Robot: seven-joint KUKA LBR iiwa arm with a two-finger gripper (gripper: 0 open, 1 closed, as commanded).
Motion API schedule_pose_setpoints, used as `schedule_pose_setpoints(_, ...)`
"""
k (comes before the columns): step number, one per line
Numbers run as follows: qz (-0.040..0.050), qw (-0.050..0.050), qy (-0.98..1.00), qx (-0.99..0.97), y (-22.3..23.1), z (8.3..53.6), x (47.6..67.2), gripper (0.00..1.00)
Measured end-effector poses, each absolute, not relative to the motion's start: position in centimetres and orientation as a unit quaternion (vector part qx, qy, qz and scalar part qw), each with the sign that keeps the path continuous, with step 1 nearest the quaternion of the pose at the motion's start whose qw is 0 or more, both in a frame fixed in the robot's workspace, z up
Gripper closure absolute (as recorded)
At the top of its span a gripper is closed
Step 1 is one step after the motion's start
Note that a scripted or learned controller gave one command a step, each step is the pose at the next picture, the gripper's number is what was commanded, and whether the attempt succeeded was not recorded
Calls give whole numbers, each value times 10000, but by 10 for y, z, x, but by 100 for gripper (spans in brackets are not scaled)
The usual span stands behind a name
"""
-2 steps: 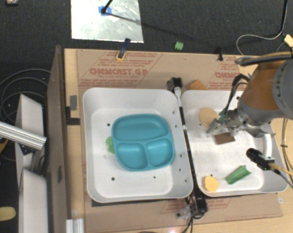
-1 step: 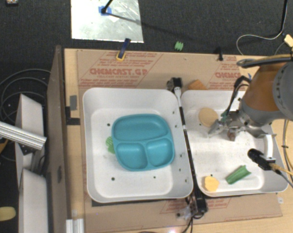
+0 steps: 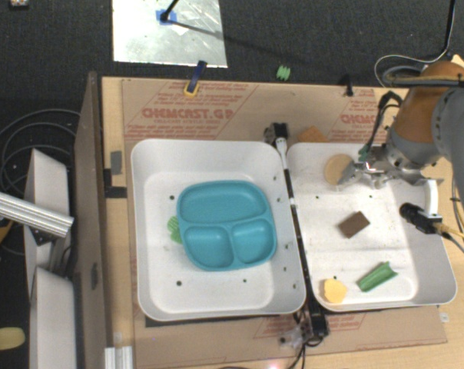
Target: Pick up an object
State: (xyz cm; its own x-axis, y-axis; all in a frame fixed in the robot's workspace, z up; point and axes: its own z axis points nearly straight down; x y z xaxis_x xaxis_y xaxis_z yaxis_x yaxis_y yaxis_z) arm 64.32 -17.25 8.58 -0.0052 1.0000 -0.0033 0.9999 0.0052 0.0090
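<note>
The right bin (image 3: pixel 416 279) holds a round tan disc (image 3: pixel 337 168) near its far left, a brown block (image 3: pixel 354 224) in the middle, a green piece (image 3: pixel 376 276) near the front and a yellow piece (image 3: pixel 334 290) at the front left corner. My gripper (image 3: pixel 356 174) hangs low over the bin's far part, right beside the tan disc and just to its right. The brown block lies a short way in front of the gripper.
The left bin (image 3: pixel 155 283) bears a blue divided tray (image 3: pixel 225 224) with a small green thing (image 3: pixel 173 226) peeking out at its left edge. A black ridge (image 3: pixel 290 198) separates the bins. The grey and orange arm (image 3: pixel 428 121) comes in from the right. Cables lie at the far right.
</note>
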Motion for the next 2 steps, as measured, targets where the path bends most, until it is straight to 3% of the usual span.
schedule_pose_setpoints(1,-8,-25,7075,7067,-137,86,573,0)
schedule_pose_setpoints(2,13,17,7081,7062,-139,98,577,100)
